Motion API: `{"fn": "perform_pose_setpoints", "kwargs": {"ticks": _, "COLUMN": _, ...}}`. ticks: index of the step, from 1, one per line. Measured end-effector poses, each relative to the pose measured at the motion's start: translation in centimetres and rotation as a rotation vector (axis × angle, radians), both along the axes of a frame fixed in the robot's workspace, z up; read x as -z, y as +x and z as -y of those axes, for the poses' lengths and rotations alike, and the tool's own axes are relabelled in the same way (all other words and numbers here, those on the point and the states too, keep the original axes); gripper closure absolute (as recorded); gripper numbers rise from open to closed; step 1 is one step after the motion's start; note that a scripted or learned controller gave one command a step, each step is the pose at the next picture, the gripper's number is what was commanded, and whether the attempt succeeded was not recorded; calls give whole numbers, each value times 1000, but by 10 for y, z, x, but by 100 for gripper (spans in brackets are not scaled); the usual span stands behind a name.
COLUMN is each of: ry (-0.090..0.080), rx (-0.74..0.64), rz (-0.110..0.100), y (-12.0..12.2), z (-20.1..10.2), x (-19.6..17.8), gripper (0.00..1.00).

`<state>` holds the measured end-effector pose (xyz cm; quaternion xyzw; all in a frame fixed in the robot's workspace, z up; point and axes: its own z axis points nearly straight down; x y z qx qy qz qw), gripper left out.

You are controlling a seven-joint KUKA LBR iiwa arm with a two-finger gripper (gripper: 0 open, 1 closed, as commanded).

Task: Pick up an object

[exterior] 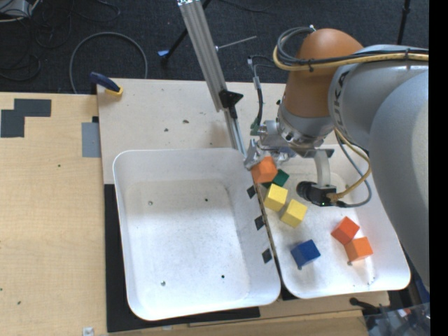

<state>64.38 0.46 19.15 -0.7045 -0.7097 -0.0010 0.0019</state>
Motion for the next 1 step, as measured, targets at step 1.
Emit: {"fn": "perform_pose_setpoints", "kwargs": {"ticks": 1, "ry": -2, "rx": 2, "rz": -6, "y": -34, "z": -62, "x": 2, "gripper": 100}}
